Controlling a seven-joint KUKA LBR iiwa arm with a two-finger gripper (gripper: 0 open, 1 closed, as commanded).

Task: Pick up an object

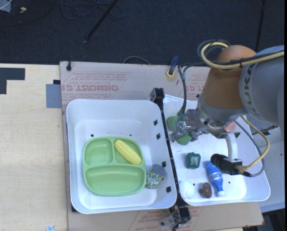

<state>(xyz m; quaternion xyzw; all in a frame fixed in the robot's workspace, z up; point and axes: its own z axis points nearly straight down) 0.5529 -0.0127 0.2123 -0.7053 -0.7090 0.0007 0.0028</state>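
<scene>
Camera view, catalogue of contents. Gripper [181, 129]: positioned low over the right bin [259, 189], near its left wall, at the end of the grey arm [259, 88] with its orange band [225, 81]; whether the fingers stood open or closed could not be told. Green round object [183, 139]: lay directly at the gripper, partly hidden by it, exact kind unclear; contact could not be judged. Green bell pepper [193, 160]: sat in the right bin, near the gripper and below it in the frame. Blue bottle [214, 178]: lay on its side toward the bin's near edge. Brown rounded item [205, 190]: rested just beside the bottle. White rounded item [187, 189]: occupied the near left corner.

Left bin [114, 117]: held a green divided tray [112, 179]. Corn cob [128, 151]: lay in the tray's upper right compartment. Small grey-green crumpled item [155, 175]: rested against the tray's right edge.
</scene>
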